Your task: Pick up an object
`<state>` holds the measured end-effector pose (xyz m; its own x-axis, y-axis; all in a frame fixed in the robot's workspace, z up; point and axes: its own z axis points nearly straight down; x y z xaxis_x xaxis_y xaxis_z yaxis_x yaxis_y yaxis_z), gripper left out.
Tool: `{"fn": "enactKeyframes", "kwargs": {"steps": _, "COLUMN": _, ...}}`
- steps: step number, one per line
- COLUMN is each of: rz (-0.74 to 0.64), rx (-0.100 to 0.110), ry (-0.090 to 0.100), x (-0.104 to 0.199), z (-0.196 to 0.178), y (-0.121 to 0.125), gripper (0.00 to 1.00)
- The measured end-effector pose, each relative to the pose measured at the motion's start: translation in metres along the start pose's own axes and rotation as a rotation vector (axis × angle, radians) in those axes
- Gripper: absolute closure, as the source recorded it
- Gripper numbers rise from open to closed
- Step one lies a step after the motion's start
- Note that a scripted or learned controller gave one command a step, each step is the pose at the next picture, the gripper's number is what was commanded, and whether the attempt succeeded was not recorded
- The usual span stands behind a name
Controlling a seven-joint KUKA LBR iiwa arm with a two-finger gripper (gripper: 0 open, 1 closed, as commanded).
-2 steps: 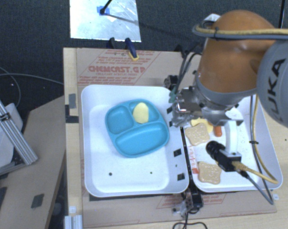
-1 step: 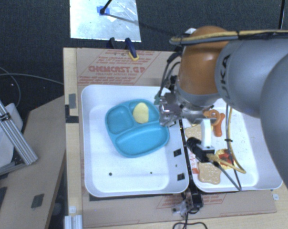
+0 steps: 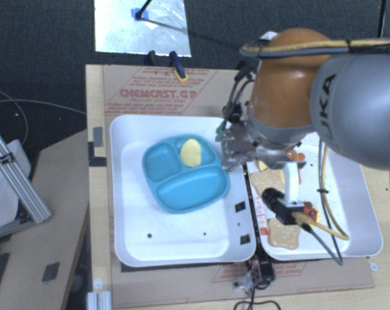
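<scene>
1. Arm (image 3: pixel 356 102): grey casing with an orange band (image 3: pixel 288 76) above the wrist; reaches in from the right and covers the far part of the right bin.
2. Gripper (image 3: pixel 232 149): hangs low over the seam where the two bins meet, just beside the right rim of the blue plate. State of the jaws: cannot tell, since the wrist housing hides them.
3. Left bin (image 3: pixel 137 237): white and shallow; carries the blue plate in its far-middle part, with bare white floor towards the near edge.
4. Blue plate (image 3: pixel 185 192): lies flat and slightly turned; divided into three compartments, two small ones at the far side and one large one at the near side.
5. Yellow object (image 3: pixel 191 152): rounded and pale yellow; sits in the far right compartment of the plate, near the gripper but apart from it, with a strip of blue between the two.
6. Right bin (image 3: pixel 366 231): white, set against the left bin. Holds a toast slice (image 3: pixel 284 236) at the near edge, a second tan slice (image 3: pixel 267 181) beside the dividing wall, a pale wedge (image 3: pixel 263 166) just beyond that, and a small orange-red piece (image 3: pixel 297 154) close under the wrist, of a kind too small to tell.
7. Bench (image 3: pixel 59 173): bears a cardboard sheet (image 3: pixel 159 89) with red lettering, spread under both bins; blue clamp (image 3: pixel 177 63) at the sheet's far edge.
</scene>
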<state>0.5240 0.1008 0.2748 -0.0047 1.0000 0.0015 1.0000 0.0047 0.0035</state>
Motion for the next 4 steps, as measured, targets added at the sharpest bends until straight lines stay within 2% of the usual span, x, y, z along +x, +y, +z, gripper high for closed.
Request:
{"fn": "enactKeyframes", "kwargs": {"steps": 1, "rz": 0.000, "rx": -0.015, "ry": 0.004, "x": -0.006, "z": -0.147, "y": -0.037, "gripper": 1.00}}
{"fn": "enactKeyframes", "kwargs": {"steps": 2, "rz": 0.005, "rx": 0.007, "ry": -0.004, "x": -0.012, "z": -0.042, "y": 0.060, "gripper": 1.00}}
{"fn": "enactKeyframes", "kwargs": {"steps": 3, "rz": 0.010, "rx": 0.014, "ry": -0.004, "x": -0.073, "z": 0.022, "y": -0.022, "gripper": 1.00}}
{"fn": "enactKeyframes", "kwargs": {"steps": 4, "rz": -0.009, "rx": -0.002, "ry": 0.004, "x": 0.026, "z": -0.035, "y": -0.027, "gripper": 1.00}}
